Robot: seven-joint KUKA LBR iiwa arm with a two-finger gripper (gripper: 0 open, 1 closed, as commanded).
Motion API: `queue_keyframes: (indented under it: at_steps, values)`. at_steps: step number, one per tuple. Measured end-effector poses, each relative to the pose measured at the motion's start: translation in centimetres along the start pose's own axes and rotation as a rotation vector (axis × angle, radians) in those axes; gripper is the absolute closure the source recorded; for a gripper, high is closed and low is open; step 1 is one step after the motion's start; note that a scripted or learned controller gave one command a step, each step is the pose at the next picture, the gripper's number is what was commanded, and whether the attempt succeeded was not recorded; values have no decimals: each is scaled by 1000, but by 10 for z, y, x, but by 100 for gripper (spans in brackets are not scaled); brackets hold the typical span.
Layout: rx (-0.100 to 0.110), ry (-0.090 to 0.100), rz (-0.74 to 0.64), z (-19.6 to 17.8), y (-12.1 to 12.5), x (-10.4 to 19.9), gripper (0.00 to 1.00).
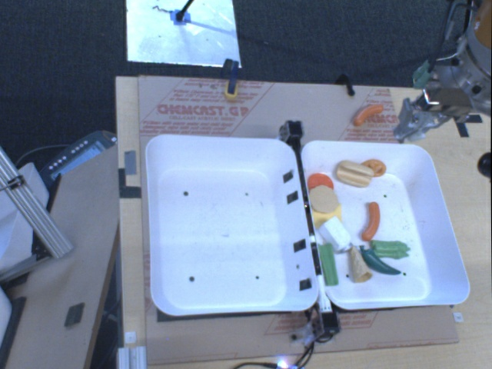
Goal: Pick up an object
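Observation:
The right bin (440, 198) holds several toy foods. Among them are a hot dog bun (354, 173), an orange slice (375, 166), a red tomato slice (320, 181), a tan round patty (324, 200), a white block (335, 231), an orange sausage (371, 220), a green stick (328, 264), a green pepper (390, 247) and a tan cone (359, 267). My gripper (410, 123) hangs above the bench just beyond the right bin's far right corner, apart from all of them. Another orange sausage (368, 114) lies on the board outside the bin, left of the gripper.
The left bin (154, 206) sits beside the right one, with black clips (292, 177) along the shared edge. A yellow and blue clamp (231, 79) stands at the board's far edge. A shiny metal sheet (181, 21) lies on the dark floor beyond.

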State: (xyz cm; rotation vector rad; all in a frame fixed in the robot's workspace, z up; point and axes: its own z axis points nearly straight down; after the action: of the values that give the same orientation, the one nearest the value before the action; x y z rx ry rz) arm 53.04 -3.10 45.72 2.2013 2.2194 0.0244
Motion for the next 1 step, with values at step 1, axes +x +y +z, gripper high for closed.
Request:
queue_keyframes:
  at_steps: [1]
  values:
    - [13, -2, 3, -26, 46, -9, 100]
